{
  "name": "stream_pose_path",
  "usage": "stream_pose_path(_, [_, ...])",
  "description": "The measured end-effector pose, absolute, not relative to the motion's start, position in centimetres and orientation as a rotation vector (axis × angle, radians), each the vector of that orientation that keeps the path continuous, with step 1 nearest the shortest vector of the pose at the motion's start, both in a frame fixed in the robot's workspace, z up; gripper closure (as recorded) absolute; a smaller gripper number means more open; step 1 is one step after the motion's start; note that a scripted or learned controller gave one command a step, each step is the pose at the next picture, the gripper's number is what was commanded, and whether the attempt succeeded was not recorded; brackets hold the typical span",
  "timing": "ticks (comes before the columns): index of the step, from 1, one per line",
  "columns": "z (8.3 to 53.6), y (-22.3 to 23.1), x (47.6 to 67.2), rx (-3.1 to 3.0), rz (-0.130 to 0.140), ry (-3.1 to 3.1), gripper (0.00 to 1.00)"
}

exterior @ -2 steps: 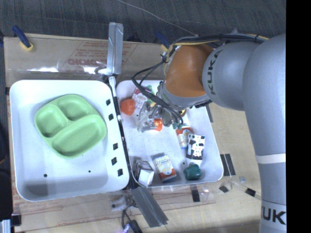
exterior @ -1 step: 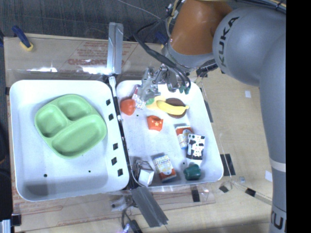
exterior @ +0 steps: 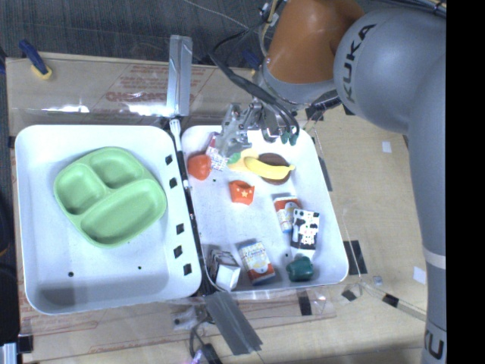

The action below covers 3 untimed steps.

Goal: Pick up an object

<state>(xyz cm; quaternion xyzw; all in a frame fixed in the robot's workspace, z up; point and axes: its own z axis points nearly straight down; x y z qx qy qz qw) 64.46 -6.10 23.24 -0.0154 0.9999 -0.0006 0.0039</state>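
So the end effector (exterior: 236,131) was down in the upper left corner of the right bin (exterior: 327,226), sitting right over the crowded bit. Honestly couldn't tell if it was open or closed, too much metal and cable clutter around it in the shot, and nothing was clearly gripped.

Pick candidates were all in that right bin: a tomato (exterior: 199,166) just left of and below the end effector, a banana (exterior: 268,167) just to its right, a red block (exterior: 242,192) below them in the middle, a can (exterior: 285,209) and a cow-print carton (exterior: 306,228) lower right, a green thing (exterior: 301,268) and a snack box (exterior: 255,260) along the bottom edge.

What could've gone wrong, my guess: the tomato and banana sat close together near the bin wall, so it could've nudged one away, clipped the wall, or closed on nothing. The tomato looked round and might roll off.

Left bin (exterior: 30,264) held a green divided plate (exterior: 111,195). Both bins sat on a tan worktop (exterior: 371,196) with dark carpet-looking floor along the top of the frame, and a blue and yellow tool (exterior: 35,59) up in the top left corner
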Motion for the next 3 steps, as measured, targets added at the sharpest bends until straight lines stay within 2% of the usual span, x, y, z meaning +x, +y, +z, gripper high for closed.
stream_pose_path(1, [25.0,-6.1,55.6,-0.037,-0.001,3.138,1.0])
stream_pose_path(2, [24.8,0.7,55.4,-0.24,0.001,3.132,1.0])
stream_pose_path(3, [19.1,-5.8,52.6,-0.588,-0.001,3.086,1.0])
